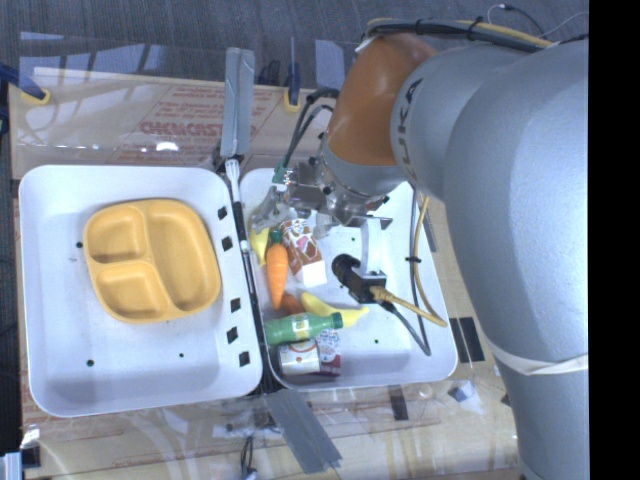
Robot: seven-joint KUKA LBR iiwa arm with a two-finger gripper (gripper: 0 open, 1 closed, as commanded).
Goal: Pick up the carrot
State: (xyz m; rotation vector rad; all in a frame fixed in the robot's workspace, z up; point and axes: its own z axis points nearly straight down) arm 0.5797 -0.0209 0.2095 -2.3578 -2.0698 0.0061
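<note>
- My gripper [300, 200] hangs over the right bin [440, 353], near its far-left corner; I cannot tell its state from this angle.
- Carrot [276, 271] lies along that bin's left wall, just below my gripper, beside a small carton [303, 251].
- Green bottle [300, 326] and a can [305, 358] sit toward the near-left corner.
- Left bin [40, 368] carries a yellow divided plate [150, 258].

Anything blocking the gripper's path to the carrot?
Nothing sits on top of the carrot, but it is crowded: a small carton lies against its right side and a green bottle just below. The gripper is above it.
</note>
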